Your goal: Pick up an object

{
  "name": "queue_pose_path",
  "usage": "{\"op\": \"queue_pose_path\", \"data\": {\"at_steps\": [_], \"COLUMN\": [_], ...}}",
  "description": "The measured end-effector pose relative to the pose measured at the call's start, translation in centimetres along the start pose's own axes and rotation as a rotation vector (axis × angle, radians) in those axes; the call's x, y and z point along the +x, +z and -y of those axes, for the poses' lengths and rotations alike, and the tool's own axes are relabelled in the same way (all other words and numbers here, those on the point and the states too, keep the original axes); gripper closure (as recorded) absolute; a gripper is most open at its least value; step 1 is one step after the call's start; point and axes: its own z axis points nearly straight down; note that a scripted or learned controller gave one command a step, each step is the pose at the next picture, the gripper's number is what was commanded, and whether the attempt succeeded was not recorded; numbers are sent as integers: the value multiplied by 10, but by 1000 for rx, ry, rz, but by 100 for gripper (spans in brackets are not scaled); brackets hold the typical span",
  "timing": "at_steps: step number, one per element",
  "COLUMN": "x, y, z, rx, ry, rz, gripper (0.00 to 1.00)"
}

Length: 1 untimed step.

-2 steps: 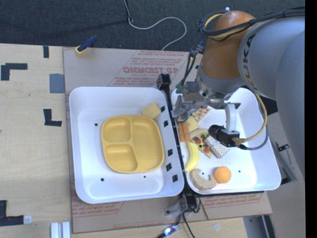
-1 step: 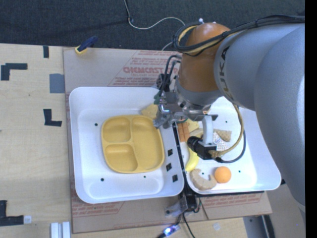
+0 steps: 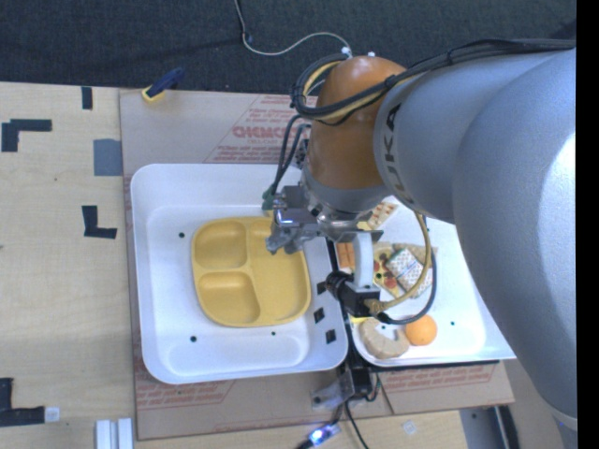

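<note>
A yellow divided plate (image 3: 245, 274) lies in the left white bin (image 3: 164, 251). My gripper (image 3: 288, 232) hangs over the plate's upper right corner, near the wall between the bins. Its fingertips are hidden among the metal parts from this angle. In the right bin (image 3: 463, 330) lie an orange ball (image 3: 421, 331), a beige round object (image 3: 384, 342) and a heap of small patterned items (image 3: 401, 267), partly covered by the arm.
The big grey arm with its orange band (image 3: 351, 129) covers most of the right bin. Brown cardboard (image 3: 197, 129) lies under both bins. A yellow-blue clip (image 3: 161, 84) sits at the cardboard's far left corner.
</note>
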Motion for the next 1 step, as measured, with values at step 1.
{"op": "queue_pose_path", "data": {"at_steps": [1], "x": [2], "y": [-3], "z": [2], "rx": [-1], "ry": [2], "rz": [0], "gripper": [100]}}
